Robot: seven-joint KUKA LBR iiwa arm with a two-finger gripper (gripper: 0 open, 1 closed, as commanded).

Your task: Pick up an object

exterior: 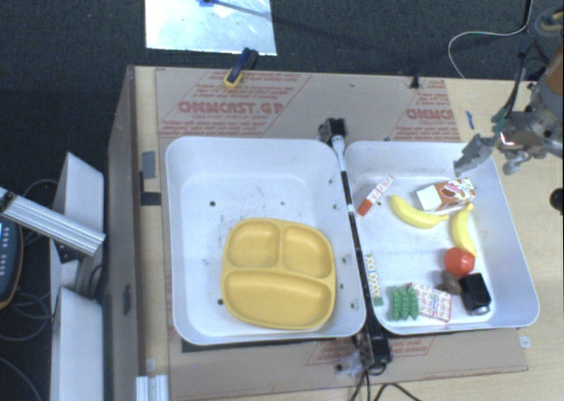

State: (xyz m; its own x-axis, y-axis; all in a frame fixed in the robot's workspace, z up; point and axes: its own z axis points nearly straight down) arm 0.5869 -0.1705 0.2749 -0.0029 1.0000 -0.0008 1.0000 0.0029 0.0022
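Objects for picking lie in the right bin [520, 289]: two bananas [414, 212] [462, 229], a small carton [448, 194], a red ball [459, 260], a black block [476, 292], a green piece [404, 302] and flat packets. Left of that bin, the other bin [189, 188] holds one yellow divided plate [278, 273]. The gripper [480, 151] hovers at the right bin's far edge (finger spread unclear; nothing seen held).

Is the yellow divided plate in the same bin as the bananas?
No, the yellow divided plate lies in the left bin, while the bananas lie in the right bin.
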